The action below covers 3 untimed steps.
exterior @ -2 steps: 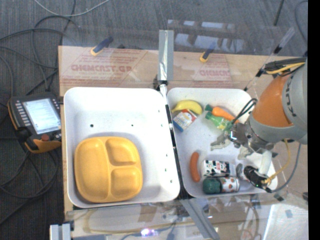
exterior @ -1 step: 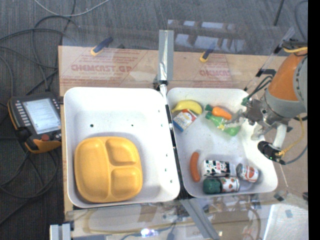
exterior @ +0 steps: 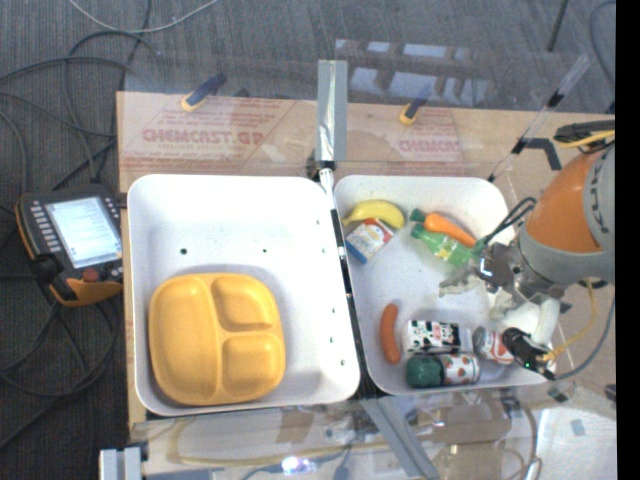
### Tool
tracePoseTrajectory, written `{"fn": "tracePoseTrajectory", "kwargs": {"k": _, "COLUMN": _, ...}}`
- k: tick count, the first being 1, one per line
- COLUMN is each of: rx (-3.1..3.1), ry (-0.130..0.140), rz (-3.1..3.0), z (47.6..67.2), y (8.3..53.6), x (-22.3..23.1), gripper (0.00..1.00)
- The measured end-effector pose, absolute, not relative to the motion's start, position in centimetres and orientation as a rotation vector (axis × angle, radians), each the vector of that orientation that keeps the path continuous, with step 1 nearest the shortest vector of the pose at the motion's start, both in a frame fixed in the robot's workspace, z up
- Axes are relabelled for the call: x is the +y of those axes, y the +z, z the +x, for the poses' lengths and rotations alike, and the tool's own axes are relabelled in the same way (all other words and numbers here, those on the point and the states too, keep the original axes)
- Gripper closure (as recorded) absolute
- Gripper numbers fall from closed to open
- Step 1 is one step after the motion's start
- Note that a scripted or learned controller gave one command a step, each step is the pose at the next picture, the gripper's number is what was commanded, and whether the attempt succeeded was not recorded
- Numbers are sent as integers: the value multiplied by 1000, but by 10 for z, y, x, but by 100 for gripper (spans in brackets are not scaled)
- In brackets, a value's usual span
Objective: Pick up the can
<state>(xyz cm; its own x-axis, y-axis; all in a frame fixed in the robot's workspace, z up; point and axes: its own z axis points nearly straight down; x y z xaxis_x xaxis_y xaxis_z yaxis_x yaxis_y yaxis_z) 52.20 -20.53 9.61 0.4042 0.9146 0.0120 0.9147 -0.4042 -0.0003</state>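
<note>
Your can (exterior: pixel 459 369) lies on its side at the right bin's (exterior: pixel 420 193) near edge, touching a dark green round thing (exterior: pixel 423 371), just below the black-and-white carton (exterior: pixel 434 335). Gripper (exterior: pixel 492 271) hovers up-right of it, near the green bottle (exterior: pixel 452 249); claw state probably blocked by wrist, can't tell.

Obscured and cropped items, right bin and bench surround

Gripper (exterior: pixel 492 280): finger state unreadable among cables and wrist hardware. Arm (exterior: pixel 572 218): cropped by the right edge. Can (exterior: pixel 493 345): far end covered by the wrist's white and black parts. Green bottle (exterior: pixel 455 251): one end behind the gripper. Small carton (exterior: pixel 368 239): print too small to read. Handheld pendant (exterior: pixel 70 236): screen text illegible. Cables on the floor (exterior: pixel 150 18): run out of view.
</note>
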Motion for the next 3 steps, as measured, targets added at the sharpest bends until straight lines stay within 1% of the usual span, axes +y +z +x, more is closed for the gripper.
{"fn": "tracePoseTrajectory", "kwargs": {"k": 1, "rx": -1783, "ry": -16, "rz": -2590, "z": 584, "y": 91, "x": -199, "gripper": 0}}
{"fn": "tracePoseTrajectory", "kwargs": {"k": 2, "rx": -1697, "ry": 6, "rz": -2644, "z": 577, "y": 148, "x": -213, "gripper": 0}}
{"fn": "tracePoseTrajectory", "kwargs": {"k": 3, "rx": -1675, "ry": -12, "rz": -2650, "z": 575, "y": 97, "x": -206, "gripper": 0}}
